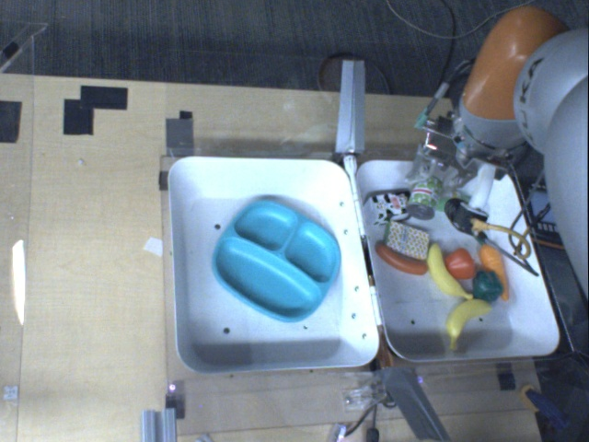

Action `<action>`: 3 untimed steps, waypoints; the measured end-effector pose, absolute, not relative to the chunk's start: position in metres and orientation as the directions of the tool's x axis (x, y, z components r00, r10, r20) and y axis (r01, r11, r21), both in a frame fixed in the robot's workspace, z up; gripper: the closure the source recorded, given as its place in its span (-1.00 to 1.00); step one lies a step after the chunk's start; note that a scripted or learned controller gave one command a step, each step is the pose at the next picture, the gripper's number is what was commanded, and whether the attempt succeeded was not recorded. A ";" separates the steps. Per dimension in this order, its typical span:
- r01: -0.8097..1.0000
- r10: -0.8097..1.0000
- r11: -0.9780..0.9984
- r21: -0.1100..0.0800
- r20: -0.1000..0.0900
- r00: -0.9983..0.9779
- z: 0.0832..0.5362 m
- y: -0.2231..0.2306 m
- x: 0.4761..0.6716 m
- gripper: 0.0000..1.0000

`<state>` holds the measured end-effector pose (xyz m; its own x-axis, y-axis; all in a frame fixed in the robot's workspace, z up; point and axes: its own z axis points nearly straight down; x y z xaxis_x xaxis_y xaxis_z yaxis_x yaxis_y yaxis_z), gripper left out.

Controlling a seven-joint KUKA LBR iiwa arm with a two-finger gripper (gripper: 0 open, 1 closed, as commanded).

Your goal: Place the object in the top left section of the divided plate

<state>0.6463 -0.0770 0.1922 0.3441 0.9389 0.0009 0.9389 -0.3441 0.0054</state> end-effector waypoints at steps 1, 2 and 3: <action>0.967 0.967 -0.255 0.004 0.002 0.255 0.208 0.004 0.611 1.00; 0.954 0.954 -0.299 0.001 0.002 0.299 0.185 0.081 0.608 1.00; 0.966 0.966 -0.258 0.004 0.003 0.258 0.194 0.129 0.651 1.00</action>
<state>0.6507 0.1293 0.1945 0.2581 0.9661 0.0027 0.9661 -0.2581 0.0039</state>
